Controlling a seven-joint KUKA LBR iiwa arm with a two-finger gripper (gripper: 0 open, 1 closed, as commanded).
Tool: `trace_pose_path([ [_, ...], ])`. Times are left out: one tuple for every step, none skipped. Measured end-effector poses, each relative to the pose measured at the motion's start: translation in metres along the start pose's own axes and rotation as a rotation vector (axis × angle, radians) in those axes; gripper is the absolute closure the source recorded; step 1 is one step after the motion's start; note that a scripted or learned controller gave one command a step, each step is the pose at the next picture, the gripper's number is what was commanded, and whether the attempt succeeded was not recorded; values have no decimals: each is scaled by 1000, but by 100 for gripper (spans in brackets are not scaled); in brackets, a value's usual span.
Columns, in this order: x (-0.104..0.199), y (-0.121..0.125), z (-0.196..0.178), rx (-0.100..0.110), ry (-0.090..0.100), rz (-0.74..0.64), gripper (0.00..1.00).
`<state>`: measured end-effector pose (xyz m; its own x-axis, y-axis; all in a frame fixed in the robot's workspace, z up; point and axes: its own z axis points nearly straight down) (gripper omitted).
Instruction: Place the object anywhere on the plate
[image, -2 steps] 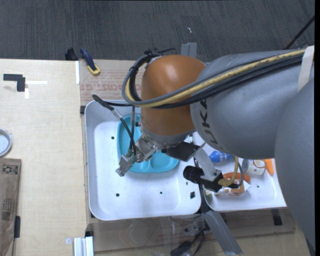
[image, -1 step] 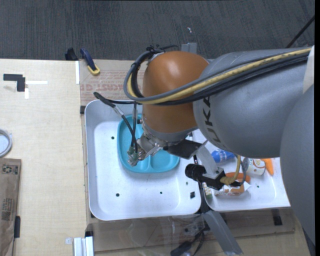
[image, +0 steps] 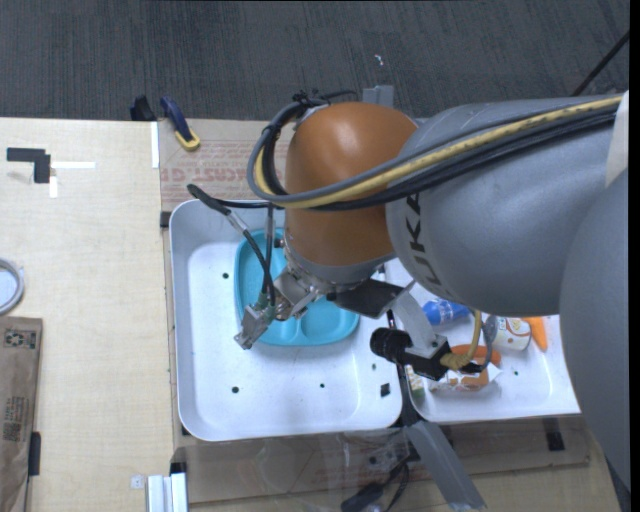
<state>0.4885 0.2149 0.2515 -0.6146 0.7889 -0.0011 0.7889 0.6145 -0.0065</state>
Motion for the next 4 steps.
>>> trace_pose_path([
  [-2, 0, -8, 2, -1, 3, 100],
  [-2, 0, -8, 3, -1, 3, 0],
  [-5, -1, -16, 5, -2, 6, 100],
  [-71, 86, 3, -5, -2, -193, 100],
])
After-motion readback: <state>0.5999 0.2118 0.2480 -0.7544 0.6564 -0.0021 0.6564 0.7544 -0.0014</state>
